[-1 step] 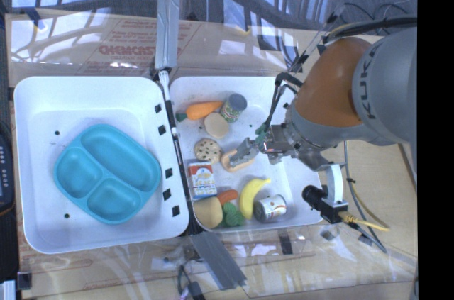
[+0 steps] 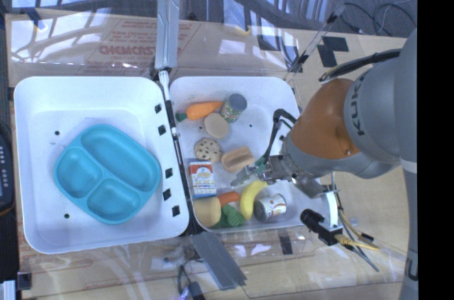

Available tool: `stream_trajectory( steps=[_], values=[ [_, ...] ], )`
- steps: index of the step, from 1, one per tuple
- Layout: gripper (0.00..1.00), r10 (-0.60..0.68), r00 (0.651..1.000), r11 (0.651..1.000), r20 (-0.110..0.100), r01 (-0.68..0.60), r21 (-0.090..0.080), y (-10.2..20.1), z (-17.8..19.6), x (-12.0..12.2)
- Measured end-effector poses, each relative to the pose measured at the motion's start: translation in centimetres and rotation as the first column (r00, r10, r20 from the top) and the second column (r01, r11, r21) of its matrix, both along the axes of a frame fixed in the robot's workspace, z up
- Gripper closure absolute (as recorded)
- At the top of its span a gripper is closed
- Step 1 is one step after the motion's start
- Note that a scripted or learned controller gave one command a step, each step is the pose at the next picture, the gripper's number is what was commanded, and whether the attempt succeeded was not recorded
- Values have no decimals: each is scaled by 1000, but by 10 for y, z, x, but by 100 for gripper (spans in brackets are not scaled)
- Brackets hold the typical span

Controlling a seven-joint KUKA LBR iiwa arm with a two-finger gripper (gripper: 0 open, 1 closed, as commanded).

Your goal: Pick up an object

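The right bin [image 2: 284, 89] holds several toy foods. An orange carrot [image 2: 203, 109] and a small can [image 2: 233, 107] lie at the back. A round tan bun [image 2: 216, 125], a chocolate-chip cookie [image 2: 207, 148] and a hot dog bun [image 2: 236, 158] sit in the middle. Near the front are a small carton [image 2: 202, 178], a potato [image 2: 207, 211], a yellow banana [image 2: 250, 198], a green piece [image 2: 234, 215] and a silver can [image 2: 272, 206]. My gripper [image 2: 250, 171] is low in this bin, between the hot dog bun and the banana, close over both.
The left bin [image 2: 35, 121] carries a blue divided plate [image 2: 106, 172]. The arm's orange band [image 2: 323, 125] and grey body cover the right bin's right side. Loose cables [image 2: 351, 235] lie on the bench at the front right.
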State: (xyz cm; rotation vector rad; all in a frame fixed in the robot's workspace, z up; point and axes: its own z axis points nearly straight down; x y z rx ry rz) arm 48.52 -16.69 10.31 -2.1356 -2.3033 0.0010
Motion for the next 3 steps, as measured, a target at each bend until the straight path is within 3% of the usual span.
stream_trajectory(
  steps=[1, 2, 3],
  values=[
    [0, 37, 999, 999, 14, -37, -7, 18, -6, -5],
    [100, 43, 999, 999, 17, -42, -8, 18, 5, -3],
    [0, 43, 999, 999, 15, -42, -8, 18, 4, -4]
  ],
)
